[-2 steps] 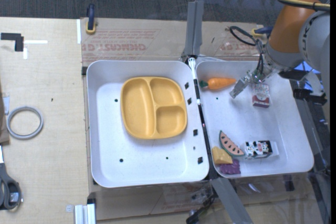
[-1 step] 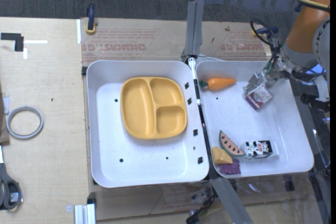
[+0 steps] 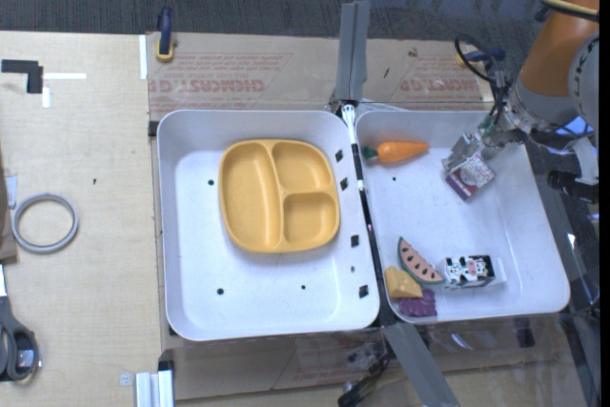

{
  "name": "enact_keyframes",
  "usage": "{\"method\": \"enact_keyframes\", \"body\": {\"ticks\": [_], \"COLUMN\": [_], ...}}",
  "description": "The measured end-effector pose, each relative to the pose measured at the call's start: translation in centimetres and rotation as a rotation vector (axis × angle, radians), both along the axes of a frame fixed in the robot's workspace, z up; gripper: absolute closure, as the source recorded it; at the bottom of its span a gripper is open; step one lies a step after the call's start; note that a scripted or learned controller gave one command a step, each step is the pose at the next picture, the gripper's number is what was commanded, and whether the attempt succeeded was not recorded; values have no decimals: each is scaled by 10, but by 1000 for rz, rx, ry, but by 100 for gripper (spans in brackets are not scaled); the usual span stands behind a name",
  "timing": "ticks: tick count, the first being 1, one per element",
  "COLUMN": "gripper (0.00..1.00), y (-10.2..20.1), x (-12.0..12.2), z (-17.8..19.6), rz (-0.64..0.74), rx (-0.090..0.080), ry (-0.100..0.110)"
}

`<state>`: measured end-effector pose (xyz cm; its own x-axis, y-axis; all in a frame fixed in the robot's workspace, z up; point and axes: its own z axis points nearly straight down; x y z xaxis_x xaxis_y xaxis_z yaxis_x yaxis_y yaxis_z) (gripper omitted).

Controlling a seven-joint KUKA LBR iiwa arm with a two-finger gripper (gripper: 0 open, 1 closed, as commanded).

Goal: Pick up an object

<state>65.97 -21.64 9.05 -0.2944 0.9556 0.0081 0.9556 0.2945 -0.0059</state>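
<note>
Bins: two shallow white bins, left bin (image 3: 181, 234) and right bin (image 3: 534, 243).
Left bin: one yellow plastic three-compartment plate (image 3: 279, 195).
Right bin, far end: one orange toy carrot (image 3: 398, 151); one crumpled silver-and-maroon packet (image 3: 469, 172).
Right bin, near end: one watermelon-slice toy (image 3: 417, 260), one yellow wedge (image 3: 401, 283), one purple piece (image 3: 414, 306), one small black-and-white carton (image 3: 469, 271).
Gripper (image 3: 488, 140): at the packet's upper edge; finger opening and grip cannot be told.

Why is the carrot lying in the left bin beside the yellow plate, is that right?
Not quite. The carrot lies in the right bin, near its back wall, as the camera view shows. The yellow plate sits in the left bin.
</note>
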Motion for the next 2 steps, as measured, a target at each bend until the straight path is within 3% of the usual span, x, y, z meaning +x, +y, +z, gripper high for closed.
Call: {"method": "enact_keyframes", "body": {"ticks": [1,2], "gripper": [0,100], "y": [-6,-7], "x": [-40,-39], "z": [-1,6], "rz": [271,270], "rx": [-5,-4], "ry": [-7,-6]}}
